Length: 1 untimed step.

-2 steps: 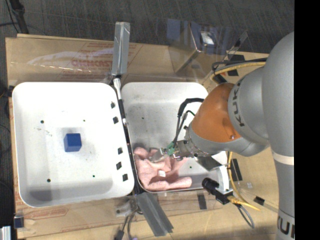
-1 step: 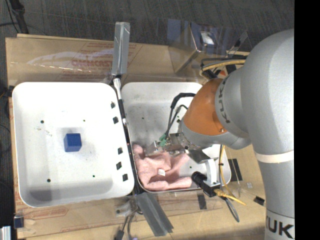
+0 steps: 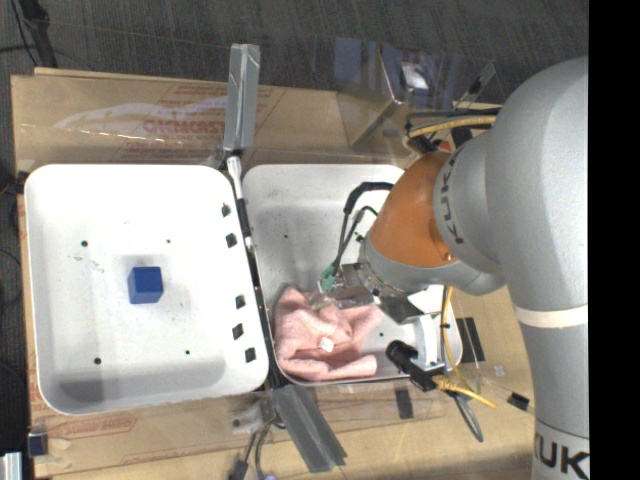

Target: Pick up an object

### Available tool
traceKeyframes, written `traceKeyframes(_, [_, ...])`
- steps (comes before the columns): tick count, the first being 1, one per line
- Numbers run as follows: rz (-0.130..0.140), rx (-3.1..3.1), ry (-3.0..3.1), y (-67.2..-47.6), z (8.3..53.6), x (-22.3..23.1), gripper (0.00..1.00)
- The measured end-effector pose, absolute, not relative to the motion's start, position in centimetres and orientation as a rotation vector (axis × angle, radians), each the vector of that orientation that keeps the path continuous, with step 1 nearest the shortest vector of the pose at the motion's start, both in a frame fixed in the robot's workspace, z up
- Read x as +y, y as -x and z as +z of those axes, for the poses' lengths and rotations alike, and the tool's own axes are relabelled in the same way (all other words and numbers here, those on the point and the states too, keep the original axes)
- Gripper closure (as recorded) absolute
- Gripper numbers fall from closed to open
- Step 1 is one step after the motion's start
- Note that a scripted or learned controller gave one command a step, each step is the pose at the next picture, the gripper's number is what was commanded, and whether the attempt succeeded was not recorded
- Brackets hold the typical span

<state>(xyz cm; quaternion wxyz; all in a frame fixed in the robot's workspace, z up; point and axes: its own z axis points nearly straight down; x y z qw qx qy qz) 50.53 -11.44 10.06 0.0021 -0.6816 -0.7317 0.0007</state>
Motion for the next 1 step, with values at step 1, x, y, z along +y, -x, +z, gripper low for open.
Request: traceKeyframes(1, [0.003,-2.193,2.245,-57.19,19.16,-6.60,1.00])
